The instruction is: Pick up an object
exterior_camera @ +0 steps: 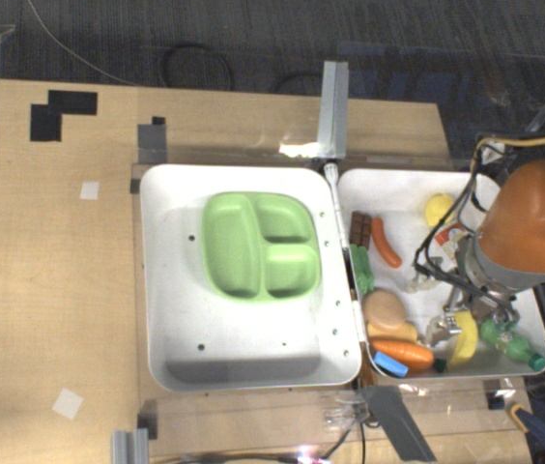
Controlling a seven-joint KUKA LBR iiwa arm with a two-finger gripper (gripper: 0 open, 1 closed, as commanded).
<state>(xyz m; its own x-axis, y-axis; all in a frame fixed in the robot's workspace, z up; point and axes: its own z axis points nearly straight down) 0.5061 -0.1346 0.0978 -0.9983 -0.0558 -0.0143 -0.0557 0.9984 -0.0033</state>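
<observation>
a green divided tray (259, 245) lies in the left white bin (171, 346), toward its far side. both bins sit on a wooden worktop (50, 288) with black square markings (60, 112) at far left. dark carpet (205, 17) lies beyond.

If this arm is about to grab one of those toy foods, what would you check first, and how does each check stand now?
1. Two-finger gripper low in the right white bin: ok.
2. Yellow plastic banana beside the gripper: ok.
3. Something held between the fingers: cannot tell.
4. Orange plastic carrot and green plastic bottle crowd the banana: not ok.
5. Green divided plate sits apart in the left white bin: ok.
</observation>
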